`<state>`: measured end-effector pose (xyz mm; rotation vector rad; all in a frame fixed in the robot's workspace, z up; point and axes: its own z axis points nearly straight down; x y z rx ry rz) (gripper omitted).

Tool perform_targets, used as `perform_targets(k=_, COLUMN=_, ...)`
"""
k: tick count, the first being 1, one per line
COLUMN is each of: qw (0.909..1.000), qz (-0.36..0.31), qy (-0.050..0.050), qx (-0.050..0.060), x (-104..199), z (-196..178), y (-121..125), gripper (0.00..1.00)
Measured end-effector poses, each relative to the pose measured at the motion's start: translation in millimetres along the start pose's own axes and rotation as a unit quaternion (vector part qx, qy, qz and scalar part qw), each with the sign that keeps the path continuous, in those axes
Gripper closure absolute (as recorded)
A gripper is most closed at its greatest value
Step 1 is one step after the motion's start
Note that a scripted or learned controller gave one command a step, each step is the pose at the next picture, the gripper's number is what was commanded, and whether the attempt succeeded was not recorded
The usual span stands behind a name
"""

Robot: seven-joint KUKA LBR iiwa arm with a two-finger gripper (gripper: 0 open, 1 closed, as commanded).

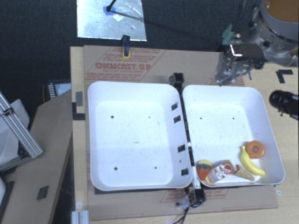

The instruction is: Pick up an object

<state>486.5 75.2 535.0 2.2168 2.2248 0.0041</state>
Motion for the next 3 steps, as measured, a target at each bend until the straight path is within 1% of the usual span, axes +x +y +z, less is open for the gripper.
perform_targets(k=1, qw=1.0000, qz=0.002, qy=-0.001, qx=0.000, x=-17, z=0, y=0, gripper=1.00)
perform_targets(k=2, qw=1.0000, qz=0.006, qy=-0.002, qx=-0.001, x=-101, z=-1, y=-1, gripper=1.00)
perform_targets(k=3, qw=1.0000, qz=0.005, qy=-0.001, qx=0.006, x=-166, z=119, y=-2, gripper=1.00)
